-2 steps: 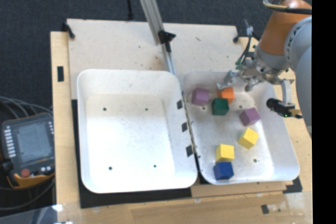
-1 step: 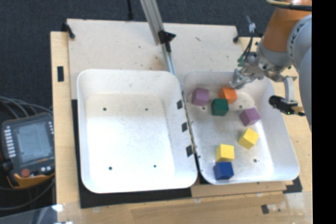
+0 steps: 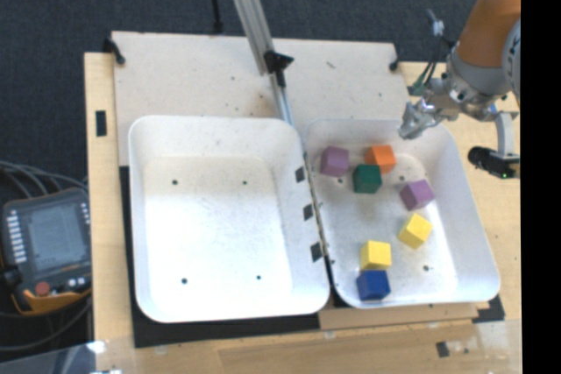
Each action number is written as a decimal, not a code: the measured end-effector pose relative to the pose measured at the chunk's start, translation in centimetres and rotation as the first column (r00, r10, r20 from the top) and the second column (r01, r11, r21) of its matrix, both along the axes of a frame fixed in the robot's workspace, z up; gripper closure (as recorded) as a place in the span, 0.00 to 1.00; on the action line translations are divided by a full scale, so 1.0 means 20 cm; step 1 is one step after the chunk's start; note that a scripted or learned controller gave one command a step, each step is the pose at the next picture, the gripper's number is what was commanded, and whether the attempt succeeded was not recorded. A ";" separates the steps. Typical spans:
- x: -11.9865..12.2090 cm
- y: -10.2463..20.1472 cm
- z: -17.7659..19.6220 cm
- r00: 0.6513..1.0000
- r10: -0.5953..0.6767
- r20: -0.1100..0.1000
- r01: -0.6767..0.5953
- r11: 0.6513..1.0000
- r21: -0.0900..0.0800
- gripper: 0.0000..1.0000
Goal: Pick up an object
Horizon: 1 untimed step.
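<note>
The right bin [image 3: 465, 215] holds several small cubes. Two purple cubes [image 3: 334, 160] [image 3: 416, 194] lie toward its back and middle. An orange cube [image 3: 381, 157] touches a green cube [image 3: 367, 179]. Two yellow cubes [image 3: 415, 229] [image 3: 376, 254] and a blue cube [image 3: 372, 285] sit nearer the front. My gripper [image 3: 414, 123] hangs over the bin's back right rim, up and to the right of the orange cube. Nothing shows between its fingers.
The left bin [image 3: 149, 188] lies beside the right one. A slanted metal pole [image 3: 250, 9] crosses the back board toward the gap between the bins. A pendant with a screen [image 3: 48, 236] sits off the bench at the left.
</note>
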<state>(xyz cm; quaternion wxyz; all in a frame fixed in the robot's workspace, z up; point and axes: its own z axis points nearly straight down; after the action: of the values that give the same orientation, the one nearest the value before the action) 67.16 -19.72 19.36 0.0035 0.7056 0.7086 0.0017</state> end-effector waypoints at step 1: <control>0.01 -0.01 0.19 1.000 0.002 -0.001 -0.002 1.000 0.000 1.00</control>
<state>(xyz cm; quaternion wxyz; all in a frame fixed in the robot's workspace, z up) 67.26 -19.90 23.12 0.0030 0.7049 0.7093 0.0015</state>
